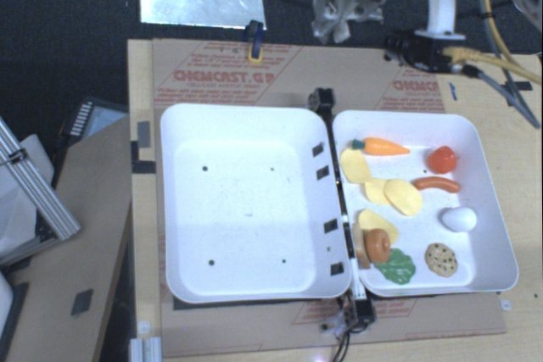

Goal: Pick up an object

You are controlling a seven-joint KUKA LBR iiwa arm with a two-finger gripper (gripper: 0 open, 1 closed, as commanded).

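The right bin (490,208) holds several toy foods. An orange carrot (383,147) lies at its far side, with a red tomato (442,158) and a reddish sausage (436,184) to the right. Yellow slices (402,197) sit in the middle. A white egg (459,219), a speckled cookie (440,258), a green leaf (396,268) and a brown-orange piece (377,246) lie nearer the front. My gripper (334,19) hangs high beyond the far edge of the bins, well apart from all of them, with nothing visibly in it.
The left bin (246,199) sits beside the right one, joined by a black divider with clips (327,174). Both rest on a cardboard sheet (221,72). A yellow-and-blue clamp (254,42) stands at the sheet's far edge. Cables (492,64) run at the upper right.
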